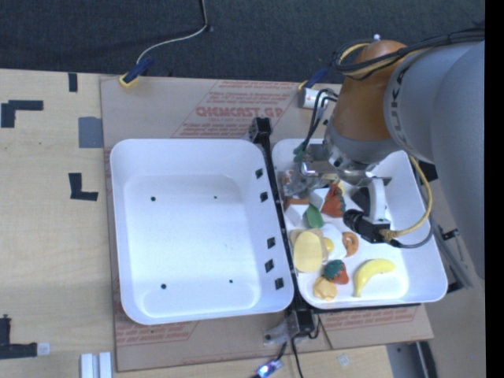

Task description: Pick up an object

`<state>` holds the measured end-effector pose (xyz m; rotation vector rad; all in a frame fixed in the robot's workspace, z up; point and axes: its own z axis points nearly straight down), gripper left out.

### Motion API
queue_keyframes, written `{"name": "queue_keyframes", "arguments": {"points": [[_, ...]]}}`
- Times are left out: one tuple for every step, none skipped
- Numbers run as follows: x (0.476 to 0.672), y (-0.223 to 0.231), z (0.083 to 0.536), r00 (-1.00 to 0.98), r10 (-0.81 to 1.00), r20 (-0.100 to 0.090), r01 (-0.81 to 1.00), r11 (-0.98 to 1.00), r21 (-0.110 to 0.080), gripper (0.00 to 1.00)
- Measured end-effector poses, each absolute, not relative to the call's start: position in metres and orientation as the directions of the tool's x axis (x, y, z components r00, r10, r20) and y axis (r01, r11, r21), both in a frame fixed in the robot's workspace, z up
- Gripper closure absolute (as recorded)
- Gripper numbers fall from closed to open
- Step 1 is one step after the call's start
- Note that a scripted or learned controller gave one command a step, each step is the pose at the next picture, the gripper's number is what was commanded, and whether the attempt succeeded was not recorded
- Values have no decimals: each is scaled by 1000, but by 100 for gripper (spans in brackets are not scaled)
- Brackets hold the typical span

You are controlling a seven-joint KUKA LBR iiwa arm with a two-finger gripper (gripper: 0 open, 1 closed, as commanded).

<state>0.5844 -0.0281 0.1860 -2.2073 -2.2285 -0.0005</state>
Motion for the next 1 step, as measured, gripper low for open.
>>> {"name": "queue_keyframes", "arguments": {"points": [[538,8,184,-4,1000,1,1000,4,-6,100]]}}
